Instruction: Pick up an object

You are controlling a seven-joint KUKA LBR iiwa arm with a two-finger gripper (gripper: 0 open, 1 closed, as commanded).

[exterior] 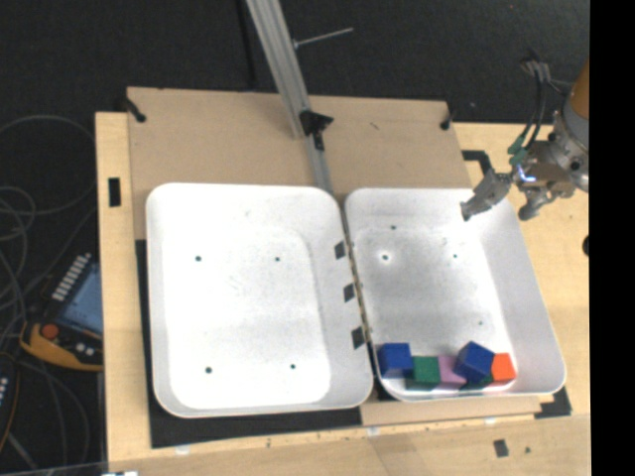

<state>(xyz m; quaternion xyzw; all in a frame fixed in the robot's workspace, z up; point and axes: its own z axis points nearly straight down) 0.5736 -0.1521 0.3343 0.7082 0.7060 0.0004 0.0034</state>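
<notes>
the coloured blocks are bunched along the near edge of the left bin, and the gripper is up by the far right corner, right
Not quite: the camera view shows the coloured blocks bunched along the near edge of the right bin, not the left bin. The gripper is indeed up by the far right corner.

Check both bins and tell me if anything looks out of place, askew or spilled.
Nothing looks spilled or damaged. The one oddity: all the blocks are bunched along the near edge of the right bin, with a blue block, green block and orange block pressed together. The gripper hangs over that bin's far corner, away from them.
</notes>
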